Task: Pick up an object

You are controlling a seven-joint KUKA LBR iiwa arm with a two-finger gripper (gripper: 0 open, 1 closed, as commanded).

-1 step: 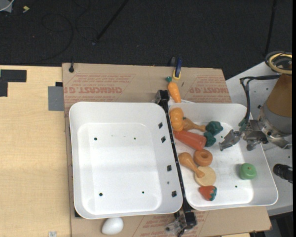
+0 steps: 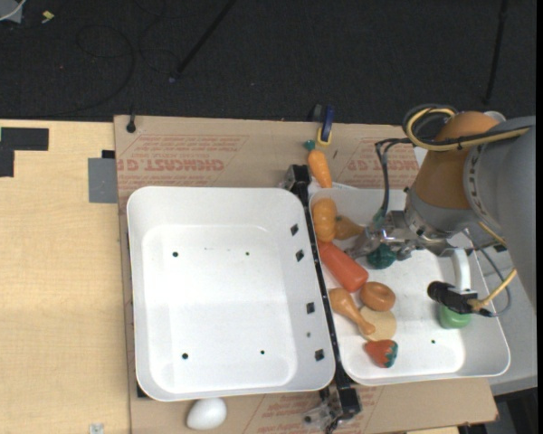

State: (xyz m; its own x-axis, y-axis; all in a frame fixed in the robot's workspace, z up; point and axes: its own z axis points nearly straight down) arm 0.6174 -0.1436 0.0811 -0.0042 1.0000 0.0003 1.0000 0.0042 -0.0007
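The hand (image 2: 383,245) hangs over a small teal plastic toy (image 2: 380,259), grip impossible to tell; it looks light, stiff, slippery, best pinched across its middle

The two bins, the left one (image 2: 217,287) and the right one (image 2: 475,355), look like smooth white plastic with a light gloss. Under them lies a sheet of brown cardboard (image 2: 208,152), matt, with red print. The tabletop (image 2: 45,287) looks like pale wood, smooth and matt. The toy food in the right bin, such as the red-orange carrot (image 2: 342,262) and the brown doughnut (image 2: 377,295), looks like smooth plastic with a slight shine. The arm (image 2: 502,179) has a grey, smooth, painted-looking shell and a glossy orange band (image 2: 448,165). The white egg (image 2: 205,413) looks smooth.
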